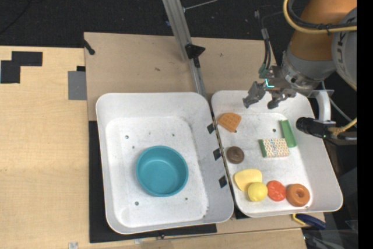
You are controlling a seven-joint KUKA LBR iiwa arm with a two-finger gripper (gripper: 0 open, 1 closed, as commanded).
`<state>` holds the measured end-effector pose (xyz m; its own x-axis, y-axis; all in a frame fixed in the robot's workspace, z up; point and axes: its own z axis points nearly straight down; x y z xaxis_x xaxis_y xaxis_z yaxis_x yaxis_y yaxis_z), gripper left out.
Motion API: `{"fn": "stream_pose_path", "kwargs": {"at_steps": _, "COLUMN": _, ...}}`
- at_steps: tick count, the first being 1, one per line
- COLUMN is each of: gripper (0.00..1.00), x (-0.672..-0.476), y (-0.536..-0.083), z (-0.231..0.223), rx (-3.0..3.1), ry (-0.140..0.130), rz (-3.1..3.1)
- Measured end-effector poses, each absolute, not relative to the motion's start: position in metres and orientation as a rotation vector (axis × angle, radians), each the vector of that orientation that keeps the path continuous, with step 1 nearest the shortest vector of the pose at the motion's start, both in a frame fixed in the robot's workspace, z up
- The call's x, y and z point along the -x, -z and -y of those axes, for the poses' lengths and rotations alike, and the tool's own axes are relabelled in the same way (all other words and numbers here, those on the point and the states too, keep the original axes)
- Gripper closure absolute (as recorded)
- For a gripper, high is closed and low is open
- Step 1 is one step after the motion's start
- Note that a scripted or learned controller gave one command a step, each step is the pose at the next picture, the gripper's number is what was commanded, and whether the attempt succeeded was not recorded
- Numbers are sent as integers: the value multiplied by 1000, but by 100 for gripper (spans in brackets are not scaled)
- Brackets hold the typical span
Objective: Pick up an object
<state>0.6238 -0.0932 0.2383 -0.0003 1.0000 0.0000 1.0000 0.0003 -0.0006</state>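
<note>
Near edge of the right bin [326, 198] holds an orange ring [298, 195], red piece [276, 190] and yellow pieces [252, 185] packed touching one another; further back lie a brown disc [235, 154], a checkered block [274, 147] touching a green bar [287, 132], and an orange waffle-like piece [229, 121] by itself near the divider, while the left bin [111, 125] holds a teal bowl [162, 169]. Judgement: the step in hand is the approach, best aimed at an isolated piece such as the waffle or the disc, descending vertically with fingers straddling it and clear of neighbours and bin wall. The gripper [266, 96] hangs above the right bin's far edge, fingers spread apart, gripping nothing and touching nothing.
</note>
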Motion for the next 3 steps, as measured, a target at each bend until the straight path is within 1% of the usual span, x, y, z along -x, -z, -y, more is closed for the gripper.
{"fn": "stream_pose_path", "kwargs": {"at_steps": 1, "gripper": 0, "x": -624, "y": -238, "z": 93, "rx": 2221, "ry": -1, "rz": 2221}}
{"fn": "stream_pose_path", "kwargs": {"at_steps": 2, "gripper": 0, "x": -621, "y": -175, "z": 96, "rx": 2218, "ry": -6, "rz": 2219}}
{"fn": "stream_pose_path", "kwargs": {"at_steps": 3, "gripper": 0, "x": -619, "y": -133, "z": 94, "rx": 2219, "ry": -4, "rz": 2220}}
